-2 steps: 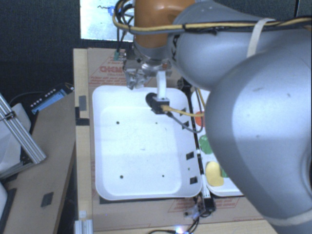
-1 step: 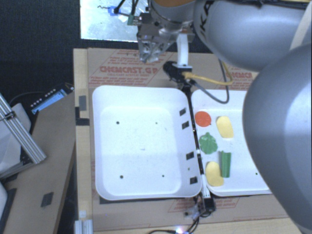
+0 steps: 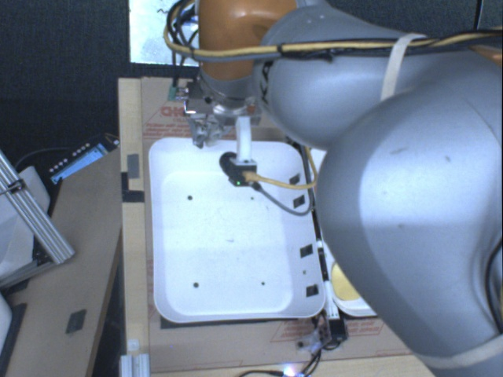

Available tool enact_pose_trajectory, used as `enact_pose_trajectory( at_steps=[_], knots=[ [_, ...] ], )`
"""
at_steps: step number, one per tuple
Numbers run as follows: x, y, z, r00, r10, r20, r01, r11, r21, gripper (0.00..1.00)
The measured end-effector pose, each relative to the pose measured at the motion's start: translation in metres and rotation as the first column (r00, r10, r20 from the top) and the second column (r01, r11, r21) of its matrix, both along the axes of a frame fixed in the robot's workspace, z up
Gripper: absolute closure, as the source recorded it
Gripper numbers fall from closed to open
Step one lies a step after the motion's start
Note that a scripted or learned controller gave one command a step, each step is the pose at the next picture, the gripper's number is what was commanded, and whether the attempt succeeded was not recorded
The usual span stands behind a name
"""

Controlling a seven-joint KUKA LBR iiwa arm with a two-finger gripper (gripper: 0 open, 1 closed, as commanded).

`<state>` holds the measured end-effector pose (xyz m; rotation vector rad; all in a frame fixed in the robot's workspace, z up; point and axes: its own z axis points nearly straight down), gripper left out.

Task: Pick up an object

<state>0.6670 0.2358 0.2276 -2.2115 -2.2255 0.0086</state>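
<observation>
My gripper hangs over the far edge of the left white bin, just below the orange band of the wrist. Nothing shows between its tips. A pale yellow object lies in the right bin, mostly hidden under the big grey arm. It sits far to the right of the gripper and nearer the front.
The grey arm covers nearly all of the right bin and the upper right of the view. A metal rail and a blue-and-black device lie on the bench left of the bins. A black divider with clips runs between the bins.
</observation>
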Motion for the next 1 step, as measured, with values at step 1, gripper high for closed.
enact_pose_trajectory(
  at_steps=[1],
  knots=[
    [0.0027, -0.0015, 0.1819, 1.0, -0.001, 0.028, 0.0, 1.0, 0.008, 1.0]
  ],
)
